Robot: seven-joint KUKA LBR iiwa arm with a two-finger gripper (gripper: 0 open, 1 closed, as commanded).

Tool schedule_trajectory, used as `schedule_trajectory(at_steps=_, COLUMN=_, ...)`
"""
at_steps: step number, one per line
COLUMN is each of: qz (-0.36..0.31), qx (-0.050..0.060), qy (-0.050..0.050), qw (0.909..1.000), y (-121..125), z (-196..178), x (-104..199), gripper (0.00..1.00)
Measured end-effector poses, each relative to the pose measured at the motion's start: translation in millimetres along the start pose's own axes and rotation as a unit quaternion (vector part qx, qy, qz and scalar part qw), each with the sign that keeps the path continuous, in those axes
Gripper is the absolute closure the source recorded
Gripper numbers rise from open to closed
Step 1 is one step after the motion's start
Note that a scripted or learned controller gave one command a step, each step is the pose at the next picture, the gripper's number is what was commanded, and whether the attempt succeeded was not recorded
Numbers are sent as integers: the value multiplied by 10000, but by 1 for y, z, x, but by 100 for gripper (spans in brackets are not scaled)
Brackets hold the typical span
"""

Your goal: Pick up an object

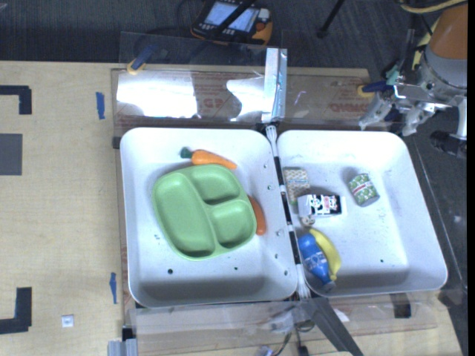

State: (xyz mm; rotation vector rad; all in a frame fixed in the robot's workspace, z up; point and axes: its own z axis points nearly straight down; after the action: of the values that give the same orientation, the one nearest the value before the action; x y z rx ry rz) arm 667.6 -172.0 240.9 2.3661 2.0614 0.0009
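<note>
Gripper [407, 117] sits just beyond the far right corner of the right bin [423, 221], outside its rim, with the orange-banded wrist above it at the frame's right edge. Can't tell whether it's released or clenched; the hardware there is too small and cluttered to read. Nothing visible in it.

No object specified, so candidates, all placed against the right bin:
- green-white packet [364, 188]: far right part of the floor, nearest to the gripper, standing free of the others.
- black-white carton [323, 204]: mid-floor, towards the divider.
- patterned packet [295, 179]: just beside the divider wall.
- banana [326, 251] and blue bottle [315, 262]: touching each other in the near left corner, tight against the rim.

Outside it, in the left bin [141, 199]: green divided plate [204, 210], carrot [213, 158] at the plate's far edge.

Key relation: green-white packet lies towards the camera and left of the gripper, just inside the bin corner. My read is it's the easiest pick: shortest travel, clear on all sides. Its long axis looks to run roughly diagonal, so the jaws would likely want to close across the short side. Banana/bottle pair is risky, crowded against the wall.
</note>
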Motion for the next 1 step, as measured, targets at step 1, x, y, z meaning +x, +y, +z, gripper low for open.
schedule_trajectory(at_steps=1, qz=335, qx=12, qy=7, qw=9994, y=-54, z=128, x=-12, gripper=0)
